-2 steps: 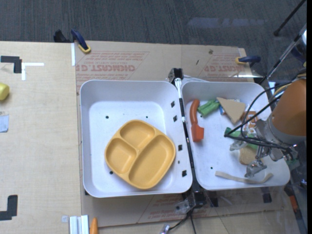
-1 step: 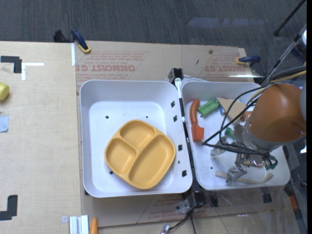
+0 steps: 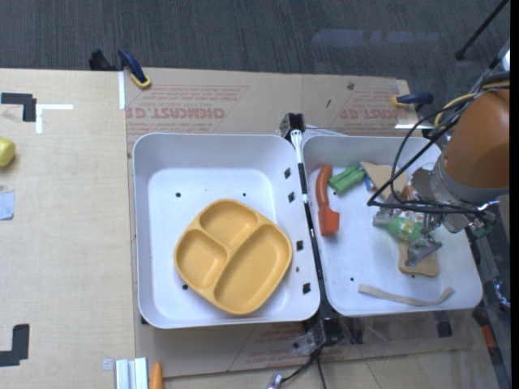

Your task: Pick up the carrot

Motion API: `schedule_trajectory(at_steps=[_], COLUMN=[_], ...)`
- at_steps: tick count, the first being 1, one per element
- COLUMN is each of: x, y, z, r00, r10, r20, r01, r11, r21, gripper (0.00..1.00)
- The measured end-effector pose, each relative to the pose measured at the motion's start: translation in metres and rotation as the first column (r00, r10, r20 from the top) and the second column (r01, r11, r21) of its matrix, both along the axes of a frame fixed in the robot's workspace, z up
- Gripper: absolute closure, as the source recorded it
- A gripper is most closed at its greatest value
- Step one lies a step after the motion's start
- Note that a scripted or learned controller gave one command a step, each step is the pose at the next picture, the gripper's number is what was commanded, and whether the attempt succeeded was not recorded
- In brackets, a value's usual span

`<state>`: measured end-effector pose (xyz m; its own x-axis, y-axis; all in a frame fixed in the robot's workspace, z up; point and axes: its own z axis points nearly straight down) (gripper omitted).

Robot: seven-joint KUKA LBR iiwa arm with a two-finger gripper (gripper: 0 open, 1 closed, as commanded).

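The carrot (image 3: pixel 326 203) is a long orange piece lying along the left wall of the right bin (image 3: pixel 349 278), its thicker end toward the front. My gripper (image 3: pixel 422 250) hangs low over the right side of that bin, well to the right of the carrot and apart from it. It sits just above a brown toast-like piece (image 3: pixel 422 266) and beside a green item (image 3: pixel 400 227). The arm's orange band (image 3: pixel 480 140) looms above the bin's right edge.
A green vegetable (image 3: pixel 347 178) and a tan flat piece (image 3: pixel 379 173) lie at the back of the right bin. A beige strip (image 3: pixel 405 297) lies at its front. The left bin (image 3: pixel 154 217) holds a yellow divided plate (image 3: pixel 233 255). Cables (image 3: pixel 418 148) trail near the arm.
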<state>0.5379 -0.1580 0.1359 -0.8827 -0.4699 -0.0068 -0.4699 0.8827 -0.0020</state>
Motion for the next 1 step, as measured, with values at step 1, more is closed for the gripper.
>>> schedule_trajectory(at_steps=[1], x=[-0.0446], y=[0.0035], z=[-0.0437], r00=[0.997], r10=[0.083], r20=[-0.004], r01=[-0.083], r11=[0.997], r21=[0.001], gripper=[0.0])
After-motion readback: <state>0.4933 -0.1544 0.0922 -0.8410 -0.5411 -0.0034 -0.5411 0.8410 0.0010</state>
